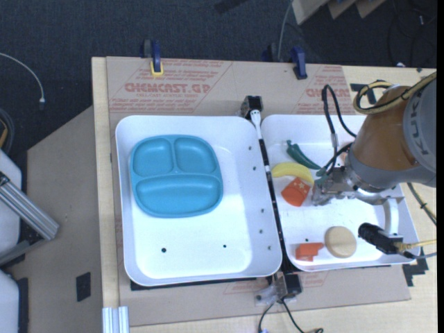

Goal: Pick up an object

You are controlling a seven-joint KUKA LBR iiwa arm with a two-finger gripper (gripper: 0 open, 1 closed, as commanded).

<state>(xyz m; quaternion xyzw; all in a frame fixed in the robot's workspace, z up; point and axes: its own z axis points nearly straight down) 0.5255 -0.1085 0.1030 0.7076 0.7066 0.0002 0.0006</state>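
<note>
The right bin (288, 262) holds several small objects. A yellow banana-shaped piece (291, 170) lies by a green piece (302, 155) near the bin's upper left. An orange-red chunk (295, 192) sits just below the banana. A tan round object (340, 241) and a small orange block (309, 251) lie near the front rim. My gripper (324, 190) reaches in from the right and hangs low just right of the orange-red chunk and the banana's end. Nothing shows between its tips, which are too small and dark to read.
The left bin (243, 248) holds a blue divided plate (177, 176) in its upper left part. A black divider strip (267, 179) runs between the bins. Cables (331, 109) trail over the right bin's back edge, and blue clamps (156, 57) hold the board.
</note>
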